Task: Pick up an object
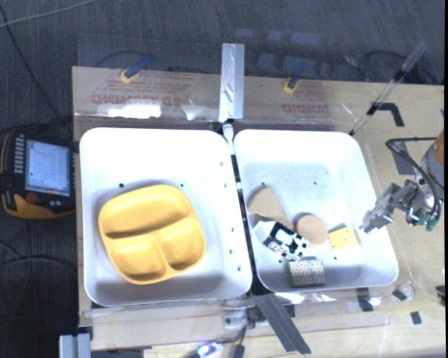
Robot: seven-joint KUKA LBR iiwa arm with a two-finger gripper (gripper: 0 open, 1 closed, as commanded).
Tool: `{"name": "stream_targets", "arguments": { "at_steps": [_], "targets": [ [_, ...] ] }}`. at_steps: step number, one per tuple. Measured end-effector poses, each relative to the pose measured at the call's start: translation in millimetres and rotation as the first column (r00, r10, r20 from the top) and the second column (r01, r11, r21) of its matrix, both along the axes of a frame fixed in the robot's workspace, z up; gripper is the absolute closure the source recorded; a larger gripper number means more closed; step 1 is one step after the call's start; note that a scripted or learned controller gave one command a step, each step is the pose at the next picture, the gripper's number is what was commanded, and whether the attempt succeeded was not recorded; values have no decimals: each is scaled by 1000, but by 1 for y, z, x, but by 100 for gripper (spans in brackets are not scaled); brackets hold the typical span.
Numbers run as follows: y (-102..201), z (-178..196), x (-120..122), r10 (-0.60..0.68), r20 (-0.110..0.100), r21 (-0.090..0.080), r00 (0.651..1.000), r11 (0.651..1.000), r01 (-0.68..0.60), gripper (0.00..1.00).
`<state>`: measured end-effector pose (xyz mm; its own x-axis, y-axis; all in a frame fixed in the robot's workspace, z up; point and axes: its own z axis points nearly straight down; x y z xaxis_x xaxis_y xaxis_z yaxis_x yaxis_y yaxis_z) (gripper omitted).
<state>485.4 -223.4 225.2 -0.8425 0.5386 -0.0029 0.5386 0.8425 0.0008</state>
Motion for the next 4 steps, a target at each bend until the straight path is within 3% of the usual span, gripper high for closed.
{"name": "stream_targets", "arguments": {
  "at_steps": [1, 2, 3, 4],
  "targets": [
    [0, 80, 1, 123, 2, -1, 992, 992, -123, 100],
    [0, 114, 0, 356, 2, -2, 934, 934, -356, 100],
    [0, 141, 0, 713, 1, -3, 701, 701, -713, 100],
    [1, 128, 10, 933, 0, -1, 359, 359, -933, 100]
  ]
}}
